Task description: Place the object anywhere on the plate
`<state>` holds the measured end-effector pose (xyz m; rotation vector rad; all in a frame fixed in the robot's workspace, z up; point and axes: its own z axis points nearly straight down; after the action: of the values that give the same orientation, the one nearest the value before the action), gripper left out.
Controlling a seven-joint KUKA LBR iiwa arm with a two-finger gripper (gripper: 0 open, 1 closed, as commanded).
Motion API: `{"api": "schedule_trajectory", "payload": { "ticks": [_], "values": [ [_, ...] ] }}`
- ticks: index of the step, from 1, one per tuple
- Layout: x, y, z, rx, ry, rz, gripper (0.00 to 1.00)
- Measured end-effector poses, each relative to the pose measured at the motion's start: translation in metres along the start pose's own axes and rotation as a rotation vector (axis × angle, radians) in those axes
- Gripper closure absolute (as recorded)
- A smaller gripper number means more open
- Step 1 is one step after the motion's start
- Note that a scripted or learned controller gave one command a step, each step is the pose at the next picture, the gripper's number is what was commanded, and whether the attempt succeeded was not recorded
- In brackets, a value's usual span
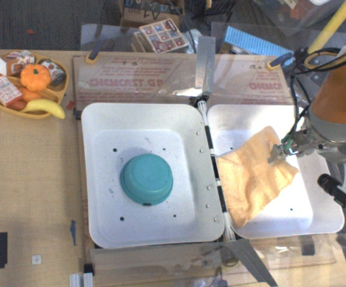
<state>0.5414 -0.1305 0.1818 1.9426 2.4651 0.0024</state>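
In the right bin (322,217) a cloth (253,175) is spread, soft and light. Its upper right edge is met by the gripper (282,150); the jaws' state cannot be told. The plate (147,179) is seen in the left bin (101,130).

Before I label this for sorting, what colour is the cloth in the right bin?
Pale yellow-orange cloth, clearest in the camera view.

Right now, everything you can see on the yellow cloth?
The yellow cloth is soft, tan-yellow fabric, crumpled with folds and lying flat, not bunched up. It sits in the right bin, its left edge against the wall shared with the left bin. The pincer is at its upper right corner, touching it there.
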Motion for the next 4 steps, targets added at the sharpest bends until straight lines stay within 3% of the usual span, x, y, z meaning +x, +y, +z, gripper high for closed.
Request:
{"api": "schedule_trajectory", "payload": {
  "ticks": [1, 4],
  "values": [
    [-0.001, 0.001, -0.043, 0.001, 0.0, 0.0, 1.0],
    [0.149, 0.04, -0.032, -0.001, 0.002, -1.198, 1.0]
  ]
}}
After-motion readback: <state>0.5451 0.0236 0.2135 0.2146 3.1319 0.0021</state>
